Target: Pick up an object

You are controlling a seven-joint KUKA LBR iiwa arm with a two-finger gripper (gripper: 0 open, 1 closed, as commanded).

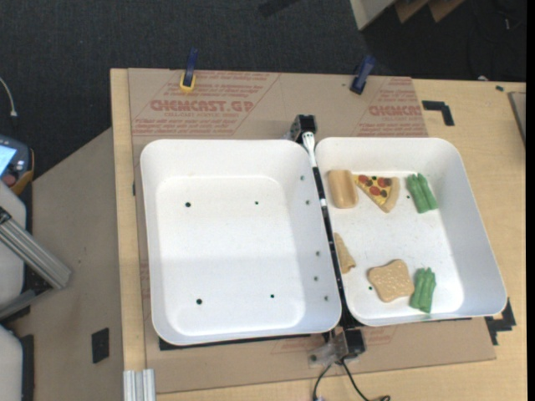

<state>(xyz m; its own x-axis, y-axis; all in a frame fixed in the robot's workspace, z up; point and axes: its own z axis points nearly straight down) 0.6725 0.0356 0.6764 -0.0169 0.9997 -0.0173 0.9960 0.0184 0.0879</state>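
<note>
Right bin (pixel 476 249): hot dog bun (pixel 341 188), pizza slice (pixel 376 190), green beans (pixel 421 193) along the back; toast slice (pixel 390 281), second green bunch (pixel 424 290) in front.
Left wall: tan piece (pixel 343 254).
Left bin (pixel 159 224): beside it.
Gripper: can't tell its state from here.

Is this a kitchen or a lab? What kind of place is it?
Probably a robot lab or test bench, not a kitchen. Two white bins sit on a cardboard sheet held down by clamps, and the food, like the pizza slice, looks like toys.
</note>
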